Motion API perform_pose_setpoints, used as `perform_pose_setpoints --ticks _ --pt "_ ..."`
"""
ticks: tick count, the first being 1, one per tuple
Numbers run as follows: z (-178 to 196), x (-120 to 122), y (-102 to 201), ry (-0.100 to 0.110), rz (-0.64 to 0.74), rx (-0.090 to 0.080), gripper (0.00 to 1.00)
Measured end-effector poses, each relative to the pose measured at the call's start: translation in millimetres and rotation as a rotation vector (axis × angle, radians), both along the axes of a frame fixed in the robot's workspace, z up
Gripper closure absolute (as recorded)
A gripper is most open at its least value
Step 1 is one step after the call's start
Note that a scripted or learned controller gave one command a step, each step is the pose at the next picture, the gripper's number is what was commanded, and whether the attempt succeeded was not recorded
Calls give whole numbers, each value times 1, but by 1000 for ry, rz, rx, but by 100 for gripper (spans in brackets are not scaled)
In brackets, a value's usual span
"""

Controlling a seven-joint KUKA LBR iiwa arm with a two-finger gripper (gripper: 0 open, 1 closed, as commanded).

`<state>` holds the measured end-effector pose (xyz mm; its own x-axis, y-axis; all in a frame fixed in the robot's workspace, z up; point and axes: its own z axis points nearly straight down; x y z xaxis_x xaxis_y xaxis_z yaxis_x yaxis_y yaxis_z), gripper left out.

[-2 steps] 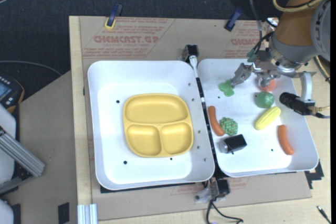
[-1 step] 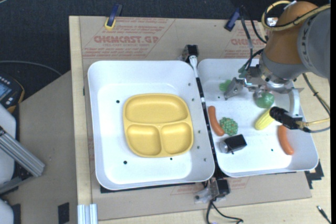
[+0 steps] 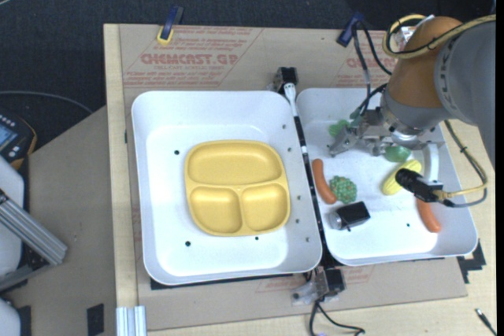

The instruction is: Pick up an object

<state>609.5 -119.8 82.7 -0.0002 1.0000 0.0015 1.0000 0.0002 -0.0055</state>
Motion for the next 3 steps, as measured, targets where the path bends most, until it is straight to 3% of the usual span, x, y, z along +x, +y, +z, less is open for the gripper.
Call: perform_pose_setpoints --ticks 1,3 --pt "13 1 -1 -6 -1 -1 100" --pt "119 0 5 -12 1 -3 100"
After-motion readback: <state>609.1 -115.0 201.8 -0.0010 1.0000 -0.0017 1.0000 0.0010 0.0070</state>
